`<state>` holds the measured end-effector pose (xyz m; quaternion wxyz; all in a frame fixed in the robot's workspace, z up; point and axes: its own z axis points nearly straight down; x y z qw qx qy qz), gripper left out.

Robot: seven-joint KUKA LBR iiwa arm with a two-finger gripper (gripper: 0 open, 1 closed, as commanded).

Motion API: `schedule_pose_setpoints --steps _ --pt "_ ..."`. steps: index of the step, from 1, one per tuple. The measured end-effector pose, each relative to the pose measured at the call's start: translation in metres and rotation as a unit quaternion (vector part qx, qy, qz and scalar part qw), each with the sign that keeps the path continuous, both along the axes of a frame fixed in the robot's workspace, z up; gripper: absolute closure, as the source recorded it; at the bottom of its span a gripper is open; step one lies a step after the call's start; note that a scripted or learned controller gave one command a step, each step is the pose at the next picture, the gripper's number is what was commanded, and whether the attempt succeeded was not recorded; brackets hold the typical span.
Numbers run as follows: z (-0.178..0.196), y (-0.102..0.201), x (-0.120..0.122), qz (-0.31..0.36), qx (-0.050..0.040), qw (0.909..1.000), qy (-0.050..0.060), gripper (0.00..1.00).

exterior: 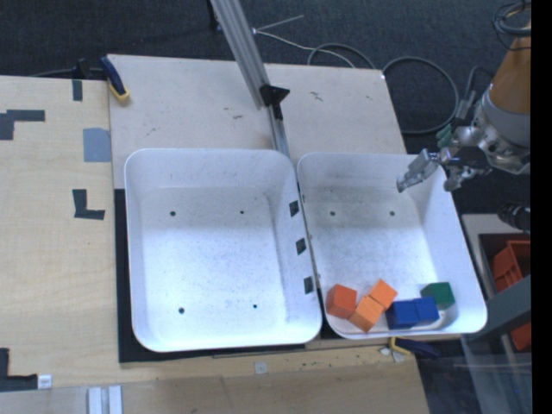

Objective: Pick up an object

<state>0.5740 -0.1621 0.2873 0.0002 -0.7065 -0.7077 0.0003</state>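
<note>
Gripper (431,172) hovering at right bin (448,222) rim, jaws' state unclear — blocks (379,304) crowding the near corner, risking a wall-blocked grasp.

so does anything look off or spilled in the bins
Nothing looks spilled or damaged. The blocks, three orange, two blue and a green, all sit bunched against the near wall of the right bin, none outside it. The gripper is over that bin's far right edge.

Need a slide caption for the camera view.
Gripper above the right bin's far edge; blocks clustered at its near wall.
</note>
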Motion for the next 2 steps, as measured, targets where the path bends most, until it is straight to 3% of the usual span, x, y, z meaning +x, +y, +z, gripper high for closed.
schedule_pose_setpoints --steps 1,2 --pt "-0.078 -0.047 -0.031 -0.003 0.0000 1.0000 0.005 0.00" --pt "0.121 -0.039 -0.011 0.000 -0.0017 1.0000 -0.005 0.00"
